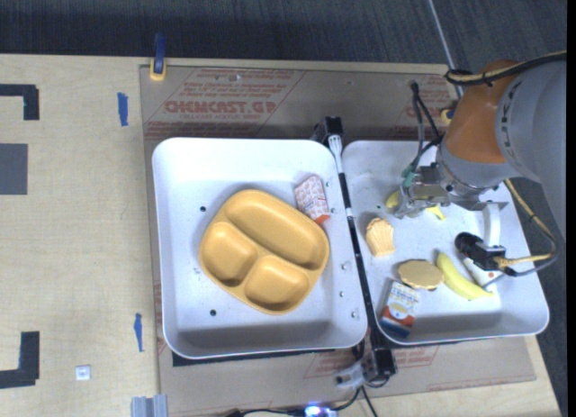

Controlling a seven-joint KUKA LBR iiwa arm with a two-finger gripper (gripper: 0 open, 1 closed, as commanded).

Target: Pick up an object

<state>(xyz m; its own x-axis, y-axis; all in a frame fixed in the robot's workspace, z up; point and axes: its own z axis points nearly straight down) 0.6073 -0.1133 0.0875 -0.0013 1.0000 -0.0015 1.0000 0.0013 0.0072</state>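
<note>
yellow sectioned tray (261, 249), smooth moulded plastic, is sitting in the left bin (171, 226), a small printed packet (311, 195) touching its rim. in the right bin (531, 316): ridged shell toy (381, 237), carton (399, 305), flat cookie (418, 274), banana (462, 278). gripper (416, 197) is hovering over a yellow piece (393, 199); can't tell its state. banana is looking light, stiff, slick; mid-body grasp seems best.

Item: my grey KUKA iiwa arm (540, 127), reaching in from the right of the camera view. Orange band (472, 131) above the wrist, showing at the arm's left side. Wrist angled down and leftward. Metal two-finger end effector (416, 201) at the tip, hanging low over the right-hand side of the desk. Dark cables trail along the wrist.
</note>
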